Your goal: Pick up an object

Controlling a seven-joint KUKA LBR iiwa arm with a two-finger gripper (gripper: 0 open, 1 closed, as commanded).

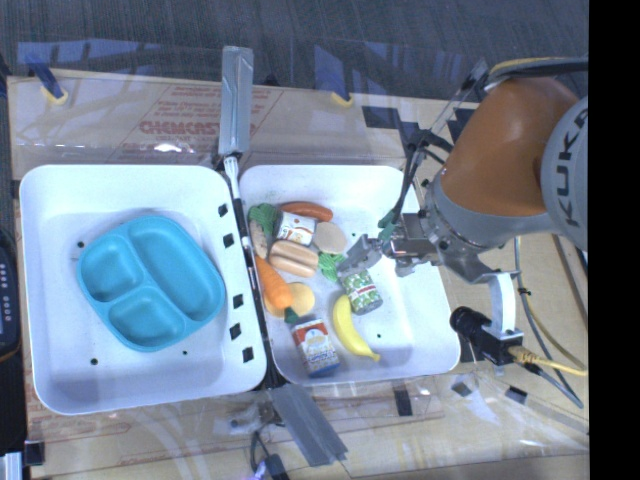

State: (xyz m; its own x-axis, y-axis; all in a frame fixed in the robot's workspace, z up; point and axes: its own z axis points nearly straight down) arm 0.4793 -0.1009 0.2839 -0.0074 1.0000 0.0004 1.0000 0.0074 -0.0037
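The right bin (pixel 425 343) holds several toy foods. A small can with a green label (pixel 362 293) lies near the bin's middle, next to a yellow banana (pixel 352 330). My gripper (pixel 362 255) hangs just above the can's upper end, reaching in from the right. Whether it touches the can is unclear. To its left are a hot dog in a bun (pixel 293 258), a red sausage (pixel 305 211), a beige round piece (pixel 330 236) and a carrot (pixel 273 283). A small carton (pixel 314 346) lies near the front wall.
The left bin (pixel 40 268) holds a blue divided plate (pixel 150 280). A grey divider bar (pixel 235 108) runs between the bins. A green leafy toy (pixel 264 216) sits by the right bin's left wall. The arm's orange band (pixel 500 148) looms over the right bin's right side.
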